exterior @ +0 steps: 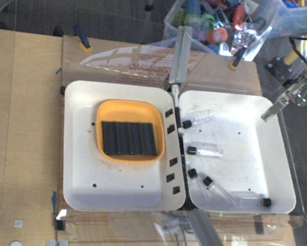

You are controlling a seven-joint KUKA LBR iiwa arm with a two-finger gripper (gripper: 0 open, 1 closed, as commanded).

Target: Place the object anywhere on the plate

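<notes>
An orange plate sits in the left white bin, toward the middle of the frame, and a dark ribbed rectangular object lies flat on it — well inside the plate's rim, covering most of its floor. The right white bin holds several clear tubes with black caps: one near its upper left corner, one just below that, and another along the lower edge. The end effector hangs at the upper right of the frame, over the far right rim of the right bin, well apart from the plate; whether it is open or closed I cannot tell. A clear tub of colourful items stands beyond the surface at top centre.
</notes>
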